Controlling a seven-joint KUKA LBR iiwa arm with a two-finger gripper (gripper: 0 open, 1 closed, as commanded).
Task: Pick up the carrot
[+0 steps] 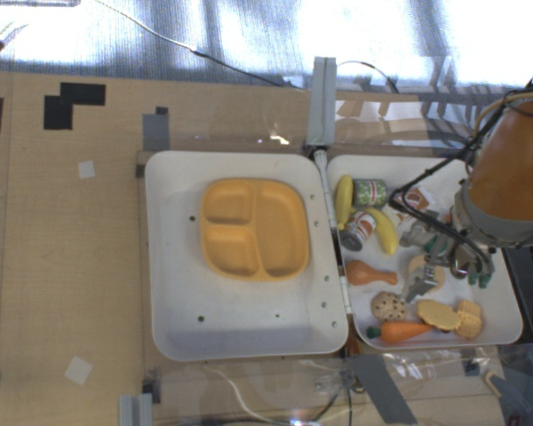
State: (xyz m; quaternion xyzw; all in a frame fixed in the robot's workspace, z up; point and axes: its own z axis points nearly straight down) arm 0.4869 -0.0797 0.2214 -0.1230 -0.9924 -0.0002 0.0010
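Right bin [513,327], carrot [405,331], gripper [424,284] above

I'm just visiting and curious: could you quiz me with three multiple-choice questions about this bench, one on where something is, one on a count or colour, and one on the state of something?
1. Where is the carrot?
A. On the yellow plate
B. Near the right bin's front edge
C. On the bare bench

2. How many bananas?
A. Two
B. Four
C. None

3. How does the divided plate look?
A. Loaded with food
B. Flipped over
C. Bare, lying flat

Answers:
1 B, it lies in the right bin beside a speckled cookie.
2 A, one banana lies by the divider, another right of the cans.
3 C, all its compartments show plain yellow.
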